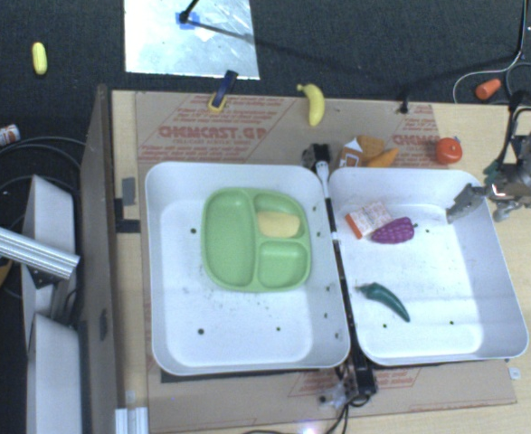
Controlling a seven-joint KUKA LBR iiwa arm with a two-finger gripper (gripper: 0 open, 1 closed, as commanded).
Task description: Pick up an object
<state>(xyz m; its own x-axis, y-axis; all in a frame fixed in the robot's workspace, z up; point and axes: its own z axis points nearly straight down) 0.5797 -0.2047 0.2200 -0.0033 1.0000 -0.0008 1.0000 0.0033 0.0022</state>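
The right bin [482,333] holds a purple grape-like bunch [393,231], a small red-and-white packet [367,218] touching its left side, and a dark green pepper [384,299] lower down. In the left bin [184,333] lies a green divided tray [251,240] with a yellow block [279,223] in its upper right compartment. My gripper [482,197] hangs at the right bin's upper right edge, well right of the purple bunch, with nothing seen between its fingers.
Behind the bins on the cardboard lie a yellow banana [314,103], an orange piece [374,153], a red tomato-like ball [448,150] and a blue-and-yellow tool [222,91]. Cables and a metal bar [25,251] sit at the left.
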